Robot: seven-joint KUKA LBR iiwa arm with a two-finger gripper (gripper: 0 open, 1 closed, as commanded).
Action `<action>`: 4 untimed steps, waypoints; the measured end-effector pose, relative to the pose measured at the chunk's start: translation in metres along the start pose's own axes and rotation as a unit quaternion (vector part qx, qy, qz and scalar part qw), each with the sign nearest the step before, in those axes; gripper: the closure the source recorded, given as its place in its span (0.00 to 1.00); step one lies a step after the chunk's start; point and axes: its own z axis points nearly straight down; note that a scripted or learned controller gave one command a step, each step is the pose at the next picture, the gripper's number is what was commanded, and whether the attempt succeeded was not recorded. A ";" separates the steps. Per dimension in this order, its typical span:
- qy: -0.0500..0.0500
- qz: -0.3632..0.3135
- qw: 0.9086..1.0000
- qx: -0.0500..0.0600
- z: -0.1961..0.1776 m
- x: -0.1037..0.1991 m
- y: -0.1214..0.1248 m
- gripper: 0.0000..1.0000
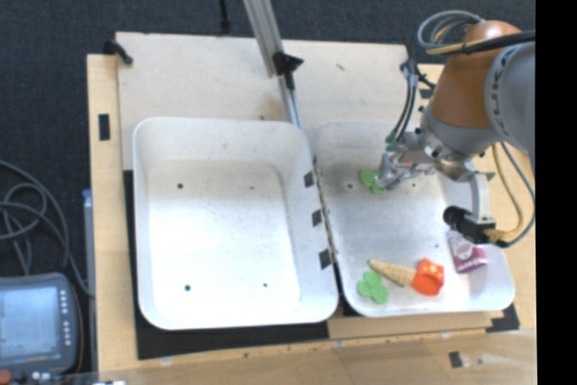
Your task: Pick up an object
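green piece [370, 179] half hidden under claw [389, 175], arm [505, 95] cropped right

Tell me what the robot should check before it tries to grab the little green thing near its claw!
1. Claw is over the right bin: ok.
2. Claw is close to the small green piece: ok, they sit right beside each other in the picture.
3. Green piece is between the fingers: cannot tell, the claw's tip is too small and blurry.
4. Green piece has room around it: ok, the green flat toy, cone, orange block and purple packet lie far off at the bin's near edge.
5. Cables by the wrist hang free of the toys: ok.
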 end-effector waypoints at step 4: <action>0.000 -0.008 1.000 0.002 -0.111 0.050 0.006 1.00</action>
